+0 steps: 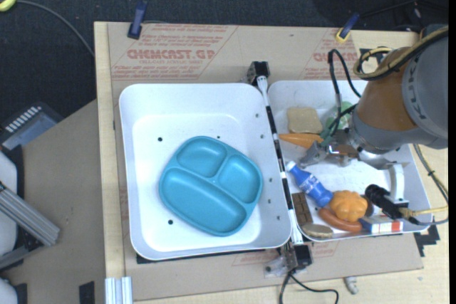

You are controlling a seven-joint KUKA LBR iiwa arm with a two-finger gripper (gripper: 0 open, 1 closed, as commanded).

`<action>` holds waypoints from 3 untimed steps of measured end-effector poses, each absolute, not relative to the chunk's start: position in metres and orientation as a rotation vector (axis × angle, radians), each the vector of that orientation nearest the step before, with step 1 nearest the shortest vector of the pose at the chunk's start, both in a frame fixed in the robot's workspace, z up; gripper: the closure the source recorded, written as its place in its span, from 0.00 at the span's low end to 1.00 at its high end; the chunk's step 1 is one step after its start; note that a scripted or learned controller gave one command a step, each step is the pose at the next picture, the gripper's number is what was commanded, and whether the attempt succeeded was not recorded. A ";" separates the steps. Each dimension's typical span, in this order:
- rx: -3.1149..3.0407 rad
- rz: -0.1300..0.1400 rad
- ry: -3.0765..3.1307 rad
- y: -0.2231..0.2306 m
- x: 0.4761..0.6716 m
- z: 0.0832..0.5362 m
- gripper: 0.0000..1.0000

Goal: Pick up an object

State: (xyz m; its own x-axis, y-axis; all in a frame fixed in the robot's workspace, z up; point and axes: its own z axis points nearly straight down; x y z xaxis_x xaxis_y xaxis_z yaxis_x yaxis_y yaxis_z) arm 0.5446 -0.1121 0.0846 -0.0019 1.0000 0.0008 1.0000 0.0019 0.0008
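Note:
My gripper (329, 151) is low in the right bin (412, 169), near its middle, with the grey arm and orange band rising to the right. Its tip is right beside the thick end of an orange carrot (298, 140); I cannot tell whether they touch. A tan sponge-like block (304, 119) lies just behind the carrot. A blue bottle (311, 184) lies in front of the gripper. Further forward are an orange lumpy fruit (349, 203) and a reddish sausage (339, 220). A green thing (335, 122) is partly hidden behind the wrist.
The left bin (142, 110) holds a blue divided plate (211, 184). A white, red and blue marker (388, 226) lies at the right bin's front edge, and a brown bar (301, 205) lies along its left wall. Clips (137, 19) sit on the cardboard behind.

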 end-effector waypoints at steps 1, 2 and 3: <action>2.225 -0.004 2.219 -0.201 0.478 0.084 0.00; 2.219 0.002 2.224 -0.123 0.503 0.084 0.00; 2.220 0.000 2.222 -0.150 0.579 0.085 0.00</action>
